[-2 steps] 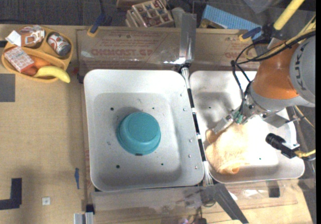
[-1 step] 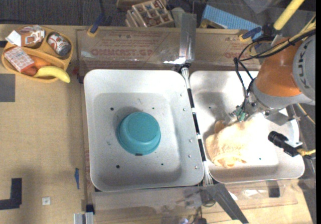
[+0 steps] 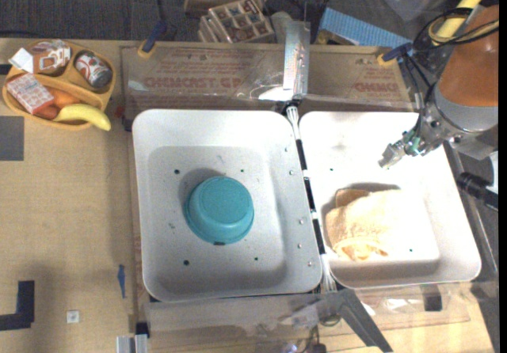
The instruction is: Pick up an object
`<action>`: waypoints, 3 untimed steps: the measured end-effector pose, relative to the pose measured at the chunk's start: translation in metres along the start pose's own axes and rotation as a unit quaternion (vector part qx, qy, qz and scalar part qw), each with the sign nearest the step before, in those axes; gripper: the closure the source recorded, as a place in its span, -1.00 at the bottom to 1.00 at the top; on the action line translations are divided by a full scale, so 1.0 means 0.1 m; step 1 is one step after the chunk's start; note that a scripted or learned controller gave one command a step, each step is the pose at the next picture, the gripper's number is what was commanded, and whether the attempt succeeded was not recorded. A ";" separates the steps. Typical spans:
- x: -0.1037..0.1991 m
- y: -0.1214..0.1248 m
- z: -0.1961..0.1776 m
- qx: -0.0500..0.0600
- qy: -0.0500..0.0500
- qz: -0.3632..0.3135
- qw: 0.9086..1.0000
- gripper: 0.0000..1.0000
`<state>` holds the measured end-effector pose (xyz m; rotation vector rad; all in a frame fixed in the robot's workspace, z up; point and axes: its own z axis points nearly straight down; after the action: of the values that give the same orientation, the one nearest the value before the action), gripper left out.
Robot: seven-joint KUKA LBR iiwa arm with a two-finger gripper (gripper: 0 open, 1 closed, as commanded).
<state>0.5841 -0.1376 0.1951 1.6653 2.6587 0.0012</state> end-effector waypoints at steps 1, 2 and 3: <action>0.00 0.00 0.00 0.000 0.000 0.000 1.000 -1.00; -0.24 -0.04 1.06 -0.003 -0.002 0.000 1.000 -1.00; -0.34 0.57 1.07 -0.002 -0.001 0.028 1.000 -1.00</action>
<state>0.6506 -0.1431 0.0880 1.7366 2.6081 0.0039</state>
